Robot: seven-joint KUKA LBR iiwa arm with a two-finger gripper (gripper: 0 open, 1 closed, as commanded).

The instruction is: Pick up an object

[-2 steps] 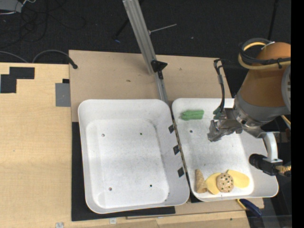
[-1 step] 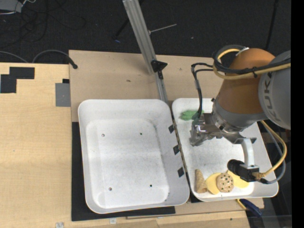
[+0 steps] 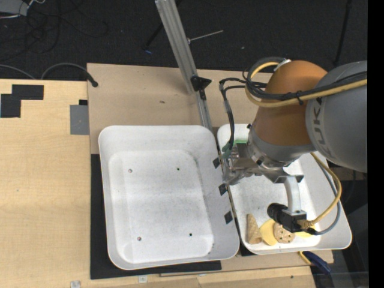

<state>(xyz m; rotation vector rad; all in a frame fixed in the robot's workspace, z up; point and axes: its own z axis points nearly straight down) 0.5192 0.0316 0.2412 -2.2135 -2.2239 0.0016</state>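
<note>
Bins, two of them, white and shallow, stand side by side on the wooden bench. My arm comes in from the right side of the view, and its orange band covers much of the right bin. My pincer hangs over the left edge of this bin, just beside the wall which it shares with the left bin. How far the pincer is open I cannot tell, because my own wrist hides it from above, and I see nothing held in it.

The things to pick up lie together in the near part of the right bin, apart from my pincer. One is a tan wedge, standing close to the left wall of the bin. Touching it on the right is a yellow piece, and against that one lies a round pale piece with brown spots.

Something small and green shows close to my wrist at the far side of the same bin; what it is I cannot say. A grey metal rail rises at a slant from the bench behind the bins.
</note>
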